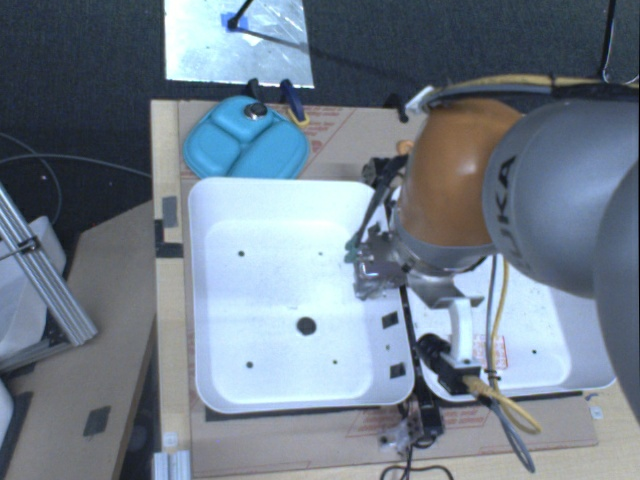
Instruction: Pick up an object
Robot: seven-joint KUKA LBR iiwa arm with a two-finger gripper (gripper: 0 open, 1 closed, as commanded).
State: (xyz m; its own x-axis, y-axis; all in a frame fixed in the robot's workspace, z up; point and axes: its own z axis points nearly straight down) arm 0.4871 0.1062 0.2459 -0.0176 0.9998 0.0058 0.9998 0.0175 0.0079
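Progress seems slight: the end effector [372, 268] hangs over the right rim of the left bin [215, 268], and nothing shows in its grip; whether it is wide or narrow cannot be told. A small dark round object [306, 325], the likeliest target, lies on the bin floor to its left, apart from it. Reaching, closing and lifting are all left.

1. Bright, even light falls from above; the shallow white plastic left bin [270, 298] looks nearly washed out.
2. Patchy glare streaks the square shiny metal sheet [200, 28] beyond the bench's far edge.
3. The large grey robot arm [580, 198] and its glossy orange band [450, 178] look soft-focused, with broad dull highlights.
4. Faint grey shadow lies along the bin's right wall; the surrounding dark floor is dim and grainy.
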